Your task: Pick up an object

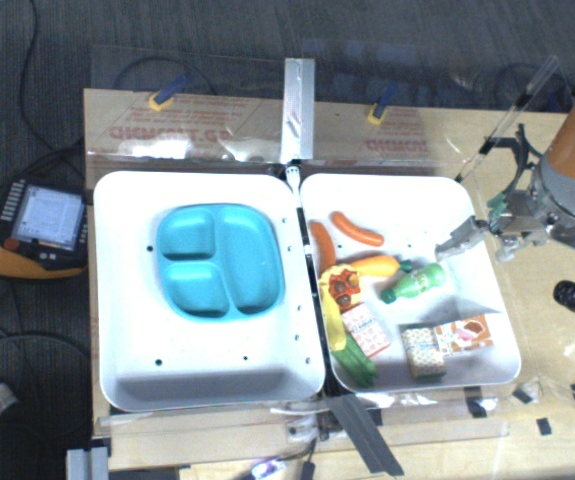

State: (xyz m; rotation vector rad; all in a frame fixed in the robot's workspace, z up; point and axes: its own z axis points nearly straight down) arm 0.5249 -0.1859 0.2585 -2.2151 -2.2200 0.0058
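Grey arm slants its end effector over right bin

A: What colours sit in the two white bins?

B: The left one holds a sky-blue divided tray. In the right one lie two orange-red sausages, a yellow banana and a green bottle.

A: And the cartons?

B: A white carton with pink dots and a speckled box with an olive side. The tabletop is pale wood-tan, and the floor is dark grey carpet.
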